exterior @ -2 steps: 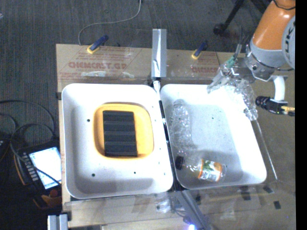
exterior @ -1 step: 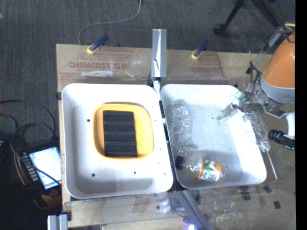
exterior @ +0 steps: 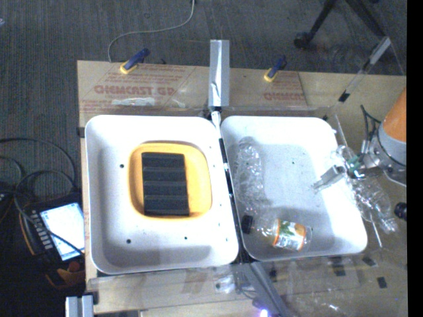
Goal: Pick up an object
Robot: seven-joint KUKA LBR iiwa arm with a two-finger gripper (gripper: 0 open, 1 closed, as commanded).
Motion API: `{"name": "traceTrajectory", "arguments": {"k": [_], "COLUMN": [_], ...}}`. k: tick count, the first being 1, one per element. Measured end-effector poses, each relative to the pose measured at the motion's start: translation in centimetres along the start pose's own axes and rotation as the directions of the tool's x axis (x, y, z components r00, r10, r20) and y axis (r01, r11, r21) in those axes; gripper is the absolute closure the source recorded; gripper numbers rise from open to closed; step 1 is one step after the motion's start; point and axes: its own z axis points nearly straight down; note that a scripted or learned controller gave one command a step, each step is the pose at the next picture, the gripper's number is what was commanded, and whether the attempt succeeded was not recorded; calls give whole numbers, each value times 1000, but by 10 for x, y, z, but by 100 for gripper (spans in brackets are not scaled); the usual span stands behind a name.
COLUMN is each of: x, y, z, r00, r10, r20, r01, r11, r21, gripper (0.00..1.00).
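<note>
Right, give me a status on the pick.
Nothing looks picked yet. The yellow tray with the black insert lies in the left bin. A clear bottle and the orange-labelled bottle lie on the floor of the right bin. The hand sits over that bin's right side, apart from both bottles. Grasping and lifting remain.

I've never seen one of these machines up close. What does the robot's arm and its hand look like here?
At the right edge the arm shows an orange band above a grey wrist. Its gripper is slim, pale metal fingers on a dark base with a small green spot, and thin dark cables run beside it.
</note>
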Motion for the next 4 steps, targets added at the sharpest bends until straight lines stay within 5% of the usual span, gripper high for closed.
{"name": "traceTrajectory", "arguments": {"k": [1,2,3,4], "x": [36,3,-24,-27], "y": [-9,19,150,121], "z": [115,118,117,-15], "r00": [999,973,966,984], "r10": [-49,231,258,181], "r20": [-1,-13,-7,4], "r01": [49,-231,-258,-181], "r11": [999,973,966,984], "r21": [-5,-6,3,-1], "gripper": [0,0,0,0]}}
